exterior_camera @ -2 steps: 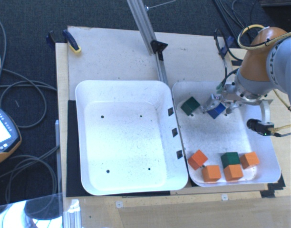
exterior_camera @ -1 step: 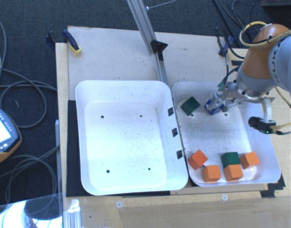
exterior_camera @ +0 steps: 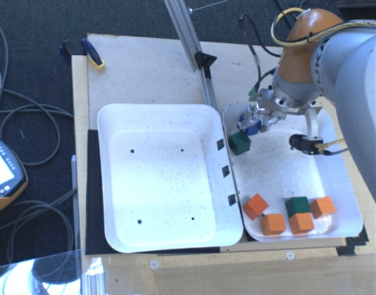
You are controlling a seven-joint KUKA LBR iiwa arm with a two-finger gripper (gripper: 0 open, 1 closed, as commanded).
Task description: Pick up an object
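**Operator:** Report the layout, nearest items first.

**Technician:** Along the near wall of the right bin [exterior_camera: 344, 183] sits a cluster: three orange cubes [exterior_camera: 274, 224] and one dark green cube [exterior_camera: 297, 205], with a fourth orange cube [exterior_camera: 255, 205] just beside them, tilted. The cluster is well apart from the arm. The left bin [exterior_camera: 114, 165] lies beside the right one.

**Operator:** And the target?

**Technician:** A lone green cube [exterior_camera: 240, 143] rests at the far left corner of the right bin, against the dividing wall. That position probably limits approach from the left.

**Operator:** Claw status?

**Technician:** The gripper [exterior_camera: 254, 120] hangs just above and beyond that cube. Opening width cannot be read at this resolution. A small blue part shows at its tip; whether that is a held item is undetermined. The cube does not appear to be gripped.
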